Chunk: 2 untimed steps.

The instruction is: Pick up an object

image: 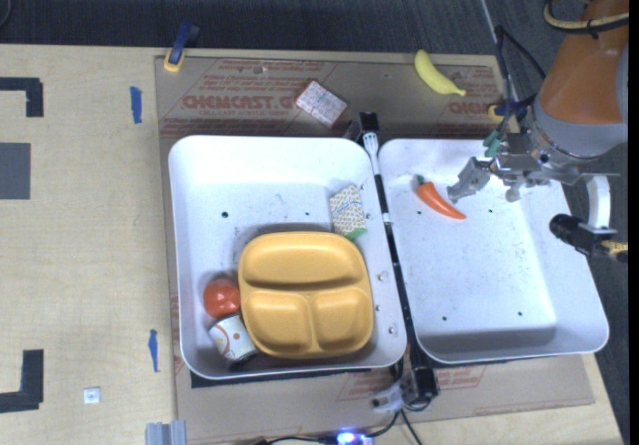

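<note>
An orange carrot [439, 199] with a green tip lies in the right bin [499, 313], near its far left corner. My gripper [488, 186] hangs over the far part of that bin, just right of the carrot and apart from it. It is open, with nothing between its fingers. In the left bin [200, 194] a large yellow divided tray [305, 293] lies upside down. A red ball [221, 296] and a small white and orange can [232, 338] sit at its left. A patterned packet [347, 209] leans near the bin's right wall.
A yellow banana [437, 74] and a small checked packet [319, 102] lie on the cardboard behind the bins. A blue clamp [180, 44] sits at the far left corner. The arm's orange band [589, 64] rises at the right.
</note>
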{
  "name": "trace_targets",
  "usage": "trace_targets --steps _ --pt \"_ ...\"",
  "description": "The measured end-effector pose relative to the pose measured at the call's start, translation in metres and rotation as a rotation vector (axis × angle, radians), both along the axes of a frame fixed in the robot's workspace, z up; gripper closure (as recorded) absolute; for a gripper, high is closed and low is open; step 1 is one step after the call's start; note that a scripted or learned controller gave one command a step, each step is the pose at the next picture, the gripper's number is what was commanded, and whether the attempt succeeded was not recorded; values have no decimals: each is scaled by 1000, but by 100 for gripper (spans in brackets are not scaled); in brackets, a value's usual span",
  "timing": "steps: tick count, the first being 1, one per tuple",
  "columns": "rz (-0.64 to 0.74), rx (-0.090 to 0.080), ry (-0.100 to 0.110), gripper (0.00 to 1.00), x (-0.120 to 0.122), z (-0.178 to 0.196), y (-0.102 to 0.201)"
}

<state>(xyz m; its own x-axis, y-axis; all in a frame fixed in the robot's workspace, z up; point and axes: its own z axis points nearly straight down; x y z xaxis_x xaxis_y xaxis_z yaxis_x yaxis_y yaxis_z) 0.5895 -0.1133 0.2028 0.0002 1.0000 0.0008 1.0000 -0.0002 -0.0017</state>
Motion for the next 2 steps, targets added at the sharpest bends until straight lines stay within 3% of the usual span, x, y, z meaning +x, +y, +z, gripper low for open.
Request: trace_targets --steps 1,2 --pt "0 -2 -5 0 -2 -117 7" --pt "1 -1 -5 0 32 -117 19"
